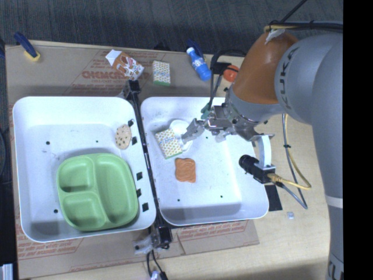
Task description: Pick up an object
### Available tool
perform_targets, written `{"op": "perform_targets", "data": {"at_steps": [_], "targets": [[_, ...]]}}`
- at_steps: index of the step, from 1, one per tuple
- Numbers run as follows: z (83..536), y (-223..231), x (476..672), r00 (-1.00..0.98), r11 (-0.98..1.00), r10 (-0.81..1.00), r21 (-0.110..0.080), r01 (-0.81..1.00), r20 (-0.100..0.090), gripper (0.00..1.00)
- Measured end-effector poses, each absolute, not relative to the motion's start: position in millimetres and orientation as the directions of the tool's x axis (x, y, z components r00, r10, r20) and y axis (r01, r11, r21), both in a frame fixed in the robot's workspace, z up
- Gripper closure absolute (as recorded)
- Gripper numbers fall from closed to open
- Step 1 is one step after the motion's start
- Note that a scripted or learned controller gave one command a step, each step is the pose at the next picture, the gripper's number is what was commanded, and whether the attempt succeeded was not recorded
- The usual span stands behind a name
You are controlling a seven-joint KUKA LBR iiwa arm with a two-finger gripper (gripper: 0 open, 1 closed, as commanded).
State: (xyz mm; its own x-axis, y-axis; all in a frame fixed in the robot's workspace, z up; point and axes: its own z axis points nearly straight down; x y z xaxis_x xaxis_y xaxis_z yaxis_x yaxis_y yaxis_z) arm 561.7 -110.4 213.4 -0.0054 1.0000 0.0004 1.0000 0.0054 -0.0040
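In the near part of the left bin (23, 156) lies a green divided plate (96, 190), with a round cookie (123, 136) at its one o'clock. In the right bin (233, 206) an orange patty-shaped piece (185, 170) sits just at six o'clock of a green-and-white packet (168, 143). The gripper (187, 134) hovers at the packet's three o'clock beside a white lump (176, 125); whether the jaws are open I cannot tell, so a good grasp likely means centring over the packet before descending.
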Motion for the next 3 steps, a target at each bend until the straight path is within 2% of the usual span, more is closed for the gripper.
{"op": "perform_targets", "data": {"at_steps": [1, 2, 3], "targets": [[128, -105, 512.1, -0.007, 0.007, 1.000, -0.006, 1.000, 0.001, 0.00], [91, -94, 493.9, -0.008, 0.008, 1.000, -0.004, 1.000, 0.001, 0.00], [167, -139, 560.0, -0.005, 0.005, 1.000, -0.001, 1.000, -0.001, 0.00]]}}
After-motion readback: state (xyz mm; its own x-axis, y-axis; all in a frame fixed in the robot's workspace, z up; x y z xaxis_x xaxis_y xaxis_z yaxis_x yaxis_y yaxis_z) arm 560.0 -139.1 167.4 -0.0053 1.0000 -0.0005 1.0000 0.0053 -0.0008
